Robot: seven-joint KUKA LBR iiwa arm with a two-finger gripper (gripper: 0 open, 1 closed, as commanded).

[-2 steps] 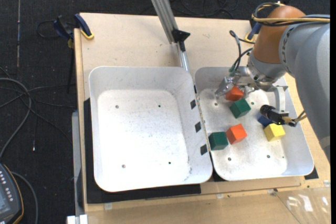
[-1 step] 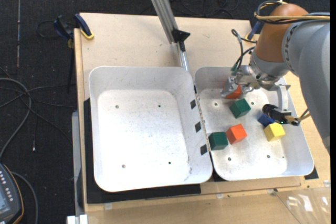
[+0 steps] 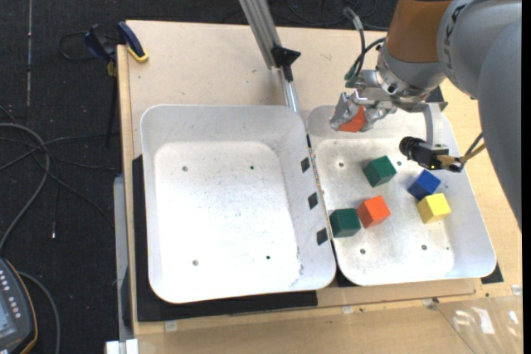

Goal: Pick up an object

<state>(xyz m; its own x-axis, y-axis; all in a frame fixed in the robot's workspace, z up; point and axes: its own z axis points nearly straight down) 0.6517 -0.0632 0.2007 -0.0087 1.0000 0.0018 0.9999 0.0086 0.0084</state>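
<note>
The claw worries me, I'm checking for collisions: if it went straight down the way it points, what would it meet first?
Probably the orange-red object right at the claw, then the right bin floor; depth is unclear.

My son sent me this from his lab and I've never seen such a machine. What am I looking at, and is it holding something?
One camera fixed above a bench looks down at a slant. The big grey arm with the orange band is a robot arm reaching in from the right. At its tip is a two-finger metal gripper, and a small orange-red block sits between its fingers, so it seems to hold that. On the bench lie two shallow white bins: the left white bin and the right white bin. In the right one lie two green cubes, an orange cube, a blue cube and a yellow cube.
</note>
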